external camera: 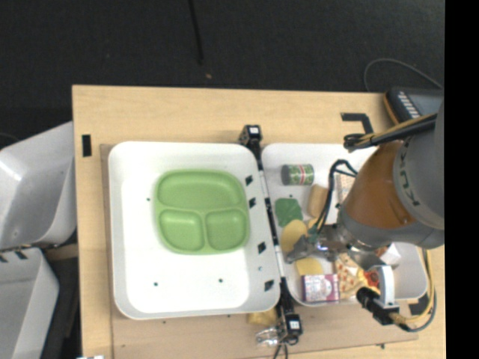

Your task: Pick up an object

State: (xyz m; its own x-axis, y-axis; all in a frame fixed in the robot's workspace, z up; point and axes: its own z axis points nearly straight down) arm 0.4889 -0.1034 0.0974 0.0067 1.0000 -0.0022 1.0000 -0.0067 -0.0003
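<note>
My gripper (301, 245) is low in the right bin (416, 281), near its left wall, with the grey and orange arm (389, 197) above it. It sits among a yellow item (294, 231) and a pale yellow piece (307, 266), and the view does not show anything held. A green soft item (287, 209) lies just behind it. A small can with a green and red label (298, 174) lies on its side at the bin's back. A pink box (320, 287) and a pizza-patterned item (348, 275) lie toward the front.
The left bin (135, 275) holds a green divided plate (202, 210). A tan item (319, 197) lies beside the arm. Black clips (250, 134) sit along the wall between the bins. Cables (408, 316) trail at the front right.
</note>
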